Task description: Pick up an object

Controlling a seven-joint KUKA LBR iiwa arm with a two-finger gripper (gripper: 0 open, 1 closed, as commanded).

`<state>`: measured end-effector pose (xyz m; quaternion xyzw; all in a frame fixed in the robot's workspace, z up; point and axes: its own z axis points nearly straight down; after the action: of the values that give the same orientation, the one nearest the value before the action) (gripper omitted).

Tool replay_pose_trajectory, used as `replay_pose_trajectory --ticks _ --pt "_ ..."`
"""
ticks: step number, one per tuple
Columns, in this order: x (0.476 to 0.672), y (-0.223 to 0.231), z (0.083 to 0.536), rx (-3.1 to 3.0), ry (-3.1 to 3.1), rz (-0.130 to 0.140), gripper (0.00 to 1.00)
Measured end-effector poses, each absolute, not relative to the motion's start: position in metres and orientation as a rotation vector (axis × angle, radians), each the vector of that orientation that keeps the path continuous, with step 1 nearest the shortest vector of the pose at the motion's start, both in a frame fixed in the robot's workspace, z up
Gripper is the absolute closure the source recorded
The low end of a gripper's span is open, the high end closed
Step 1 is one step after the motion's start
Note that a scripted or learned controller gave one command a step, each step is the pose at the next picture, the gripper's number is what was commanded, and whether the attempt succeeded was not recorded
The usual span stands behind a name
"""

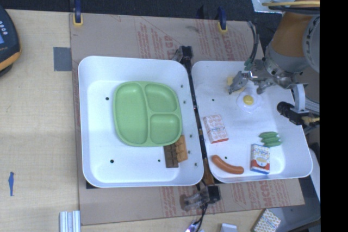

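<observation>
Gripper (247, 80) sits over the upper part of the right bin (304, 171), arm (291, 35) coming in from the right. Fingers (237, 83) look splayed and released, nothing between them.

Closest object: a fried egg (248, 100), white with a yellow yolk, lying flat on the bin floor just below the fingertips. Can't tell whether it touches them; it looks apart. A small yellow bit (232, 82) shows right at the left fingertip, too small to identify.

Further from the fingers, toward the near edge of the same bin:
- small carton with red print (216, 128), below and left of the fingers
- green pea pods (270, 138), below and right
- red, white and blue carton (261, 158), just under the pods
- sausage (227, 165), lowest, near the bin's front rim

Left bin (89, 117), well left of the fingers: green divided plate (147, 113) plus a brown waffle-like block (175, 153) touching the plate's lower right corner.
</observation>
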<state>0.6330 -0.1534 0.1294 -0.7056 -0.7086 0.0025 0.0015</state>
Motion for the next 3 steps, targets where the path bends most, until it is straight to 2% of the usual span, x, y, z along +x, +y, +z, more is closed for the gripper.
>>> replay_pose_trajectory --ticks 1,2,3 --pt "0.657 -0.145 0.09 -2.214 -2.228 0.005 0.0" --pt "0.659 -0.117 0.181 -2.218 -2.233 -0.008 0.0" --pt "0.655 -0.122 0.126 -2.213 -2.223 0.01 0.0"
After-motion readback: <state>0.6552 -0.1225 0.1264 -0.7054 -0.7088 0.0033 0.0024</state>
